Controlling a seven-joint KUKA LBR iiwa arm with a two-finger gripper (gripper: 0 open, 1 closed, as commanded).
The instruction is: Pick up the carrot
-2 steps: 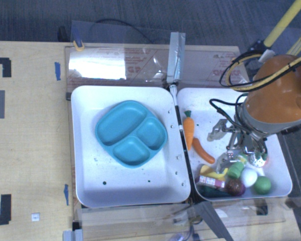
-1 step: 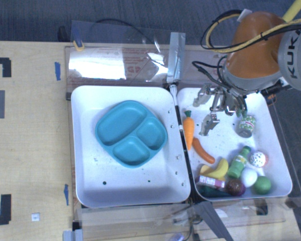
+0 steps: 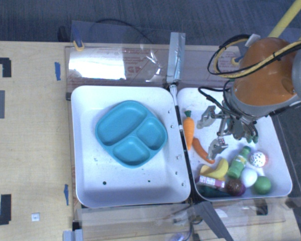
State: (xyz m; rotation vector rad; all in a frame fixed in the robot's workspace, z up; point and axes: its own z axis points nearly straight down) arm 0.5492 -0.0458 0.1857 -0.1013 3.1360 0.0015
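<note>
While the arm (image 3: pixel 263 72) hangs in from the right over the right bin (image 3: pixel 283 149), the end effector (image 3: pixel 221 127) sits low, just right of the carrot (image 3: pixel 188 130). Fingers look spread, nothing between them, so it's released, no grasp yet.

Carrot's spot: left side of the right bin, lying lengthwise along the wall next to the divider btwn bins, green top pointing to the far end, orange body toward the camera. Hugging the wall like that leaves little room for a finger on its left side, prob why the tool comes in from the open right side.

Just below it, a red-orange piece (image 3: pixel 202 151) lies at a slant, near the carrot's tip, could be a chilli, can't tell for sure. Easy to mistake for the target, similar colour.

Rest of the toys are heaped in the near right corner: banana (image 3: pixel 219 168), green bottle (image 3: pixel 239 163), white egg (image 3: pixel 249 176), spotted ball (image 3: pixel 258 159), green ball (image 3: pixel 262 185), dark round thing (image 3: pixel 235 186). Well apart from the carrot, so w/ luck no clutter in the way there.

Left bin (image 3: pixel 85 149) holds a blue tray (image 3: pixel 132 133) w/ three compartments.

Judgement: approach stage, pick not started. Next move needs a shift left and a turn so the fingers straddle the carrot across its width. Risk: a finger hits the bin wall, or the carrot rolls off.
</note>
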